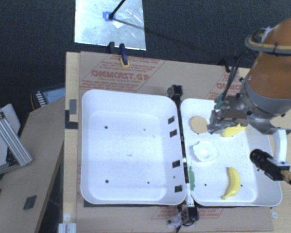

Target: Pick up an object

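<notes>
**Yellow shapes in the right bin under the gripper**

White plastic makes up both shallow bins, and we see them side by side on a brown cardboard sheet [138, 72] that covers the table [47, 133]. The left bin [95, 106] shows us a bare floor with a few dark specks. The right bin [263, 193] holds several things.

We find a banana [232, 183] lying near the front of the right bin, curved, its lower end pointing toward the front left. Just behind it and to the left sits a small white dish [204, 151]. Farther back, close to the divider between the bins, lies a flat tan disc [198, 124] that looks like a cookie. A thin green strip [191, 178] rests against the left wall of the right bin.

We see the grey arm with its orange band [280, 57] reaching in from the right, over the back of the right bin. The gripper [218, 124] hangs low, just beside the tan disc on its right. A small yellow object [233, 130] lies directly beside the gripper, touching or nearly touching it; we cannot make out what it is. We cannot tell how the gripper is set, nor whether it grasps anything.

A black cylinder [264, 163] juts over the right bin's right edge. Behind the table, a shiny foil sheet [110, 18] lies on dark carpet.
</notes>
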`<state>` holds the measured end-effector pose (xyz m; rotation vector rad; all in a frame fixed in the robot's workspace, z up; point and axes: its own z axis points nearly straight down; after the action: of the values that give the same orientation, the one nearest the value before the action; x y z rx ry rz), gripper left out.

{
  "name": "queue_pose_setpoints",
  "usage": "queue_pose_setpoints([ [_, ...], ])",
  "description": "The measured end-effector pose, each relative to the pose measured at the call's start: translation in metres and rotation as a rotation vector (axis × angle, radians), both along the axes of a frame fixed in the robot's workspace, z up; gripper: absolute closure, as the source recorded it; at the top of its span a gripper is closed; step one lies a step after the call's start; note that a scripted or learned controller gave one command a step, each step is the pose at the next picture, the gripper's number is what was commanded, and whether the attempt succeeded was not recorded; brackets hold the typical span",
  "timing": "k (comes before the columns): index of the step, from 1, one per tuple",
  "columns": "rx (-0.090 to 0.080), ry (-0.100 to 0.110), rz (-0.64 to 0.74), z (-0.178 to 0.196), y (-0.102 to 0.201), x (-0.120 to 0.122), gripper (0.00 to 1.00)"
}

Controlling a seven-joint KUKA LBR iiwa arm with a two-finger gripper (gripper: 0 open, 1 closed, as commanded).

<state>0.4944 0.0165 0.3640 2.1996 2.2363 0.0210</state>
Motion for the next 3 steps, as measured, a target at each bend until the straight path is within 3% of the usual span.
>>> queue_pose_setpoints([
  [1,-0.001,-0.007,-0.006,0.143,0.058,-0.007,1.0],
  [2,-0.005,0.01,-0.01,0.138,0.074,-0.008,1.0],
  [3,-0.004,0.008,-0.01,0.173,0.098,-0.008,1.0],
])
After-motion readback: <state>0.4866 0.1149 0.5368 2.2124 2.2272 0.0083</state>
